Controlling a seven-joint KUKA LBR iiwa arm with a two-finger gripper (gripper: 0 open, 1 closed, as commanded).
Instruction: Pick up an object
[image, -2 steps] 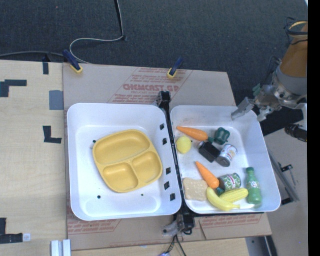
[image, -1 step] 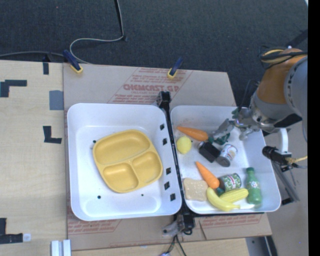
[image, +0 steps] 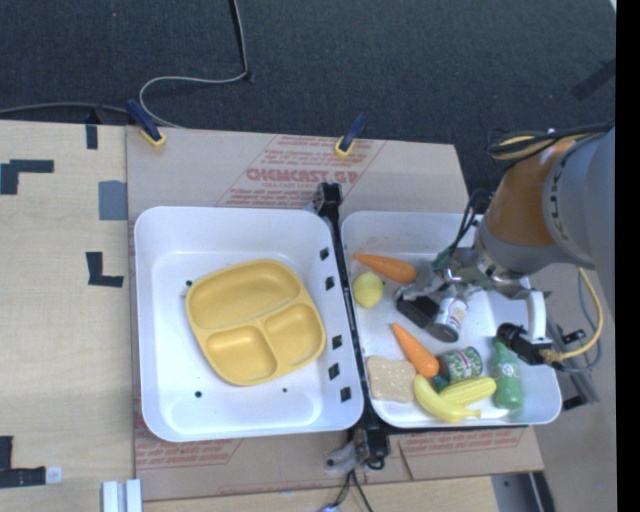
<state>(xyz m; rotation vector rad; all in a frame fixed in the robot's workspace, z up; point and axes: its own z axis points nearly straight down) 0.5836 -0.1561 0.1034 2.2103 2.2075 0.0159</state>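
Near edge of right white bin (image: 545, 412) held a yellow plastic banana (image: 452, 397), green tin & orange carrot (image: 414, 349), all crowded. Black two-finger gripper (image: 425, 310) sat low mid-bin w/ a small white bottle (image: 456, 314) just beside it; couldn't tell if fingers were apart or together. Risk, imo: a close there could nudge the bottle away, as it wasn't seen betw. the fingers.

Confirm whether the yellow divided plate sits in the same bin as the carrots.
No: the yellow plate lies in the left bin, the carrots in the right bin.

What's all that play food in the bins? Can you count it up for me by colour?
Orange: 2, a carrot and another carrot
Yellow: 3, divided plate, lemon, banana
Green: 2, can, bottle
Tan: 1, bread slice
Total: 8
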